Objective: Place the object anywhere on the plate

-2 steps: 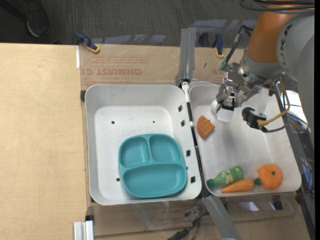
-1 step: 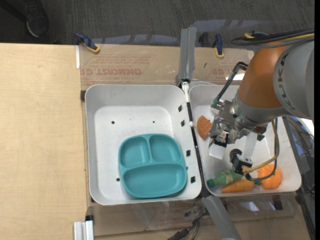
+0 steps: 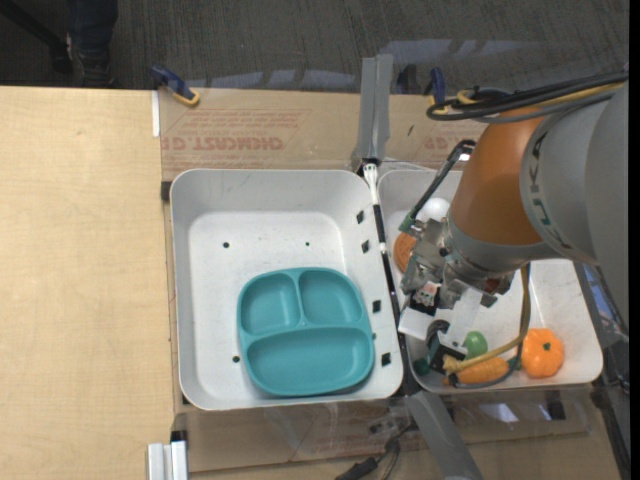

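Claw point(image 3: 428, 298) down in the right bin point(image 3: 585, 368), just right of the teal plate point(image 3: 305, 330) across the dividing walls; spread or pressed together, cannot tell; plate flat in the left bin point(image 3: 200, 268); loose items all off the plate, to its right; orange ball point(image 3: 402, 251) nearest, tucked behind the claw; white ball point(image 3: 436, 208) beyond that; green piece point(image 3: 475, 343), carrot point(image 3: 482, 371) and small pumpkin point(image 3: 542, 353) farther right, pumpkin farthest from the plate.
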Controlling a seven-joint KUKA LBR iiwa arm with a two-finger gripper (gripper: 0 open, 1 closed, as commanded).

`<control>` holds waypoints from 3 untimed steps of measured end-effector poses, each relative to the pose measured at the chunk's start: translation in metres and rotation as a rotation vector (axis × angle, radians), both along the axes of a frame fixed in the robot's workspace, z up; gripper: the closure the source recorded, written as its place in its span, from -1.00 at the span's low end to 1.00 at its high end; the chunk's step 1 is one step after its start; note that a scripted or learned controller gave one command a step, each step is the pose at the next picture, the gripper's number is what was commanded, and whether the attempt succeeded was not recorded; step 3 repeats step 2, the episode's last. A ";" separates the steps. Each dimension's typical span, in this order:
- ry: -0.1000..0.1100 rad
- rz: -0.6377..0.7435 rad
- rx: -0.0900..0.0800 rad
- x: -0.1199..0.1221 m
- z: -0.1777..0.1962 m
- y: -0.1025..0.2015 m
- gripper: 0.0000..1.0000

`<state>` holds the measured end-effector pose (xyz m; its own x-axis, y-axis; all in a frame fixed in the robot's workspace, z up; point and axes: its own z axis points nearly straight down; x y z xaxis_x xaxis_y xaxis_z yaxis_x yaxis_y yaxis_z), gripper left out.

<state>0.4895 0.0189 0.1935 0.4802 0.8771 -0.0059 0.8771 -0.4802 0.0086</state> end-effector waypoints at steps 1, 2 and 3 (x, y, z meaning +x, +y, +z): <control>0.009 0.041 0.008 -0.012 -0.002 0.055 1.00; 0.008 0.040 0.008 -0.011 -0.002 0.054 -1.00; 0.008 0.040 0.008 -0.011 -0.002 0.054 -1.00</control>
